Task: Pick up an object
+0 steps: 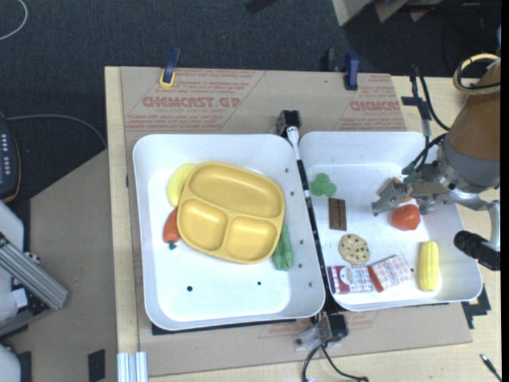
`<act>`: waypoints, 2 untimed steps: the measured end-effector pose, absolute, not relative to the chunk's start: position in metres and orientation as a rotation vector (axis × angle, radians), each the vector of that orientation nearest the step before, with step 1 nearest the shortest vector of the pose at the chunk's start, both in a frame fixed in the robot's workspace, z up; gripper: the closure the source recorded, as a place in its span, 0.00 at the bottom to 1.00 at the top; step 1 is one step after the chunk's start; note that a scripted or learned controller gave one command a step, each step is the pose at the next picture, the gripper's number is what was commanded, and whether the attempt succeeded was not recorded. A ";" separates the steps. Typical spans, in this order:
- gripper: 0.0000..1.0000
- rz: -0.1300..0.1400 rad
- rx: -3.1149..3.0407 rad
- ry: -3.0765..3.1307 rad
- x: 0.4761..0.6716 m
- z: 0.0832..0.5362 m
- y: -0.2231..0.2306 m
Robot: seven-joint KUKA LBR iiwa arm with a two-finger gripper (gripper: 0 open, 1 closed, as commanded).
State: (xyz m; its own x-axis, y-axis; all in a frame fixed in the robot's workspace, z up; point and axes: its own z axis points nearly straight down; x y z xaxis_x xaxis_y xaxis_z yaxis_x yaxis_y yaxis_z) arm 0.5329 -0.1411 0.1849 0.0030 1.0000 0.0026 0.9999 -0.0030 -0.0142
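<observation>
Red-and-white flat foil packets [370,277] lay below-left of the tool [400,200]; tool state unclear, cannot tell. Small red round plastic tomato [406,217] sat directly under it, touching or nearly. Likely light, stiff, slick; grip across its middle.

A divided tray [231,212] is lying in the left bin [159,285]; a cookie [353,249], corn cob [429,265] and tomato [406,216] are sitting in the right bin [358,146].
</observation>
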 end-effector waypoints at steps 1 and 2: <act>0.00 0.000 -2.221 -2.221 0.536 0.192 -0.141; 0.00 0.004 -2.218 -2.217 0.527 0.146 -0.142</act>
